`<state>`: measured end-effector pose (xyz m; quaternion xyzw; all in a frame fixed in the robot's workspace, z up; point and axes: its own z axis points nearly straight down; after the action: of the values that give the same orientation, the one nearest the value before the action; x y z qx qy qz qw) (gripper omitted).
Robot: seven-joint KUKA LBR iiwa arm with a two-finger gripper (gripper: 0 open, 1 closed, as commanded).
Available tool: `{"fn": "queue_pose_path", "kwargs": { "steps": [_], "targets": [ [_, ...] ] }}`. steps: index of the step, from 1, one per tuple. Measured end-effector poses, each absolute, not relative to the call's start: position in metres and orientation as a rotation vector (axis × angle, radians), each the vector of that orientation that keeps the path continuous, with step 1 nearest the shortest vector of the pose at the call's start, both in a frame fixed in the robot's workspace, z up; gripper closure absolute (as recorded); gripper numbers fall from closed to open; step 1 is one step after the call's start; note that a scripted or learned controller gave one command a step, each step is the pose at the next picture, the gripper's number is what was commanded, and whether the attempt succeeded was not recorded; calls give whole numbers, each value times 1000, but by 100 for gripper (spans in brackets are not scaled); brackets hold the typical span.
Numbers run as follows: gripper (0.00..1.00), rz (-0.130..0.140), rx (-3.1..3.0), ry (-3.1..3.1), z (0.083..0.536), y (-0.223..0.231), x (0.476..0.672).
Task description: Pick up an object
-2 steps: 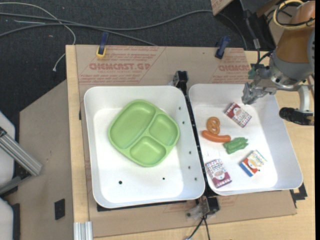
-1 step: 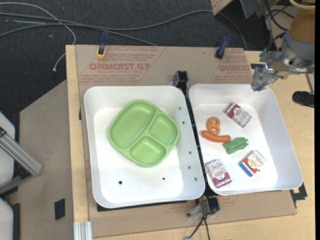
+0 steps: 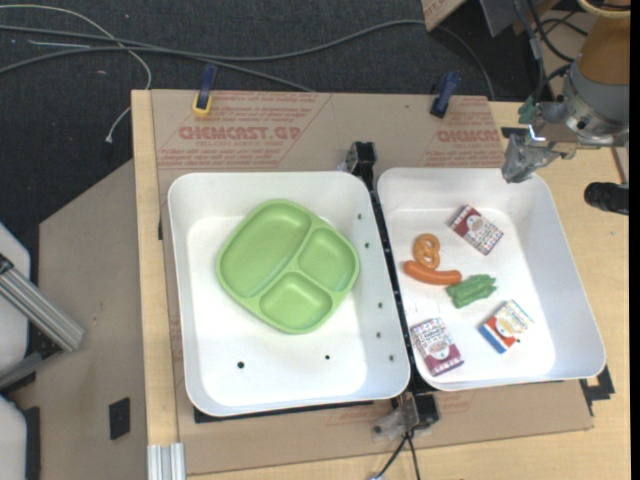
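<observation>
Well below the tool (image 3: 521,166) lies a sausage (image 3: 433,274).

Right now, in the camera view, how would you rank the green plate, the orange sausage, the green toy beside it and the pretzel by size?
1. green plate, far the largest.
2. orange sausage and green toy: too alike to rank.
3. pretzel, slightly smaller.

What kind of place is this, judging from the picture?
Probably a robotics lab test bench: two shallow white bins clamped on a cardboard-covered bench, loose cables on dark carpet, and a grey robot arm's gripper above toy objects.
</observation>
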<state>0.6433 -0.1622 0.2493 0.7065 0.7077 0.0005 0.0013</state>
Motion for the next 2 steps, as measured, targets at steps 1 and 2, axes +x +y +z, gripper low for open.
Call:
{"fn": "queue_pose_path", "kwargs": {
  "steps": [1,2],
  "targets": [
    [100,0,2219,2228,256,-117,625],
    [100,-2,2221,2229,240,-68,599]
  ]
}}
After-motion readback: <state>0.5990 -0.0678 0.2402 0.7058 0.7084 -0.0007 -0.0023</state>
